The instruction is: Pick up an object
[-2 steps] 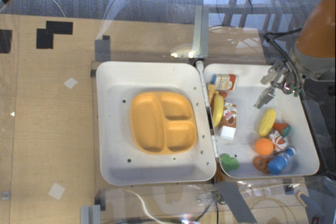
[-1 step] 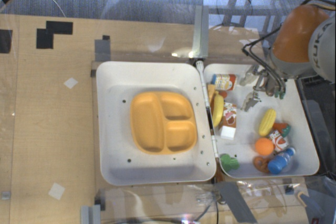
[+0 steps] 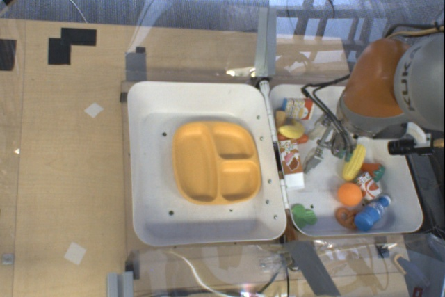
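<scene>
My gripper (image 3: pixel 318 151) hangs low over the middle of the right bin (image 3: pixel 410 219), reaching in from the right under the arm's orange band. Just left of it lies a red and white carton (image 3: pixel 288 156), with a white block (image 3: pixel 294 181) below that. A yellow corn cob (image 3: pixel 354 161) lies just right of the gripper. An orange ball (image 3: pixel 350 194), a red bottle (image 3: pixel 369 182), a blue bottle (image 3: pixel 368 213) and a green toy (image 3: pixel 303 214) lie nearer the front. A small can (image 3: pixel 297 108) and a yellow fruit (image 3: pixel 290 130) sit at the back left.
The left bin (image 3: pixel 149 219) holds a yellow divided tray (image 3: pixel 215 162). A raised rim (image 3: pixel 273 149) separates the two bins. A black cable (image 3: pixel 323 90) loops off the arm above the right bin's back edge.
</scene>
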Controlling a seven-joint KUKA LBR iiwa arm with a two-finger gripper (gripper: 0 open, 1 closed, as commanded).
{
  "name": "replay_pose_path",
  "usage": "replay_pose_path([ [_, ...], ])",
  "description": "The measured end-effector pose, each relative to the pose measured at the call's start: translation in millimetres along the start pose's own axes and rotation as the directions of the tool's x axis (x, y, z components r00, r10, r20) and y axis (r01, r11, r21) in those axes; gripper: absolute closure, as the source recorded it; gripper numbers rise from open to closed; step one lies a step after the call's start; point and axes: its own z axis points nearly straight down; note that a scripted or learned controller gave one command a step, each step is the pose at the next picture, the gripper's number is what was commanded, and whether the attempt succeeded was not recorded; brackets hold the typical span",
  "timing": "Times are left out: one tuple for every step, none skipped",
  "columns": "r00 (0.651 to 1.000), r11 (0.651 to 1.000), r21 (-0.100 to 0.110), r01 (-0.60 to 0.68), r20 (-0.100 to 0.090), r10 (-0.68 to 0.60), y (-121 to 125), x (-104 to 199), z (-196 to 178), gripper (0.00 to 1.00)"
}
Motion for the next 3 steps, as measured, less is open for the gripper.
replay_pose_path([
  [0.993, 0.994, 0.014, -0.108, -0.045, 0.108, 18.9, -66.2, 1.4, 0.00],
  [0.995, 0.995, 0.005, -0.103, -0.008, 0.103, 20.6, -73.1, -13.1, 1.00],
  [0.945, 0.945, -0.009, -0.326, 0.000, 0.326, 72.4, -20.8, -137.1, 1.00],
])
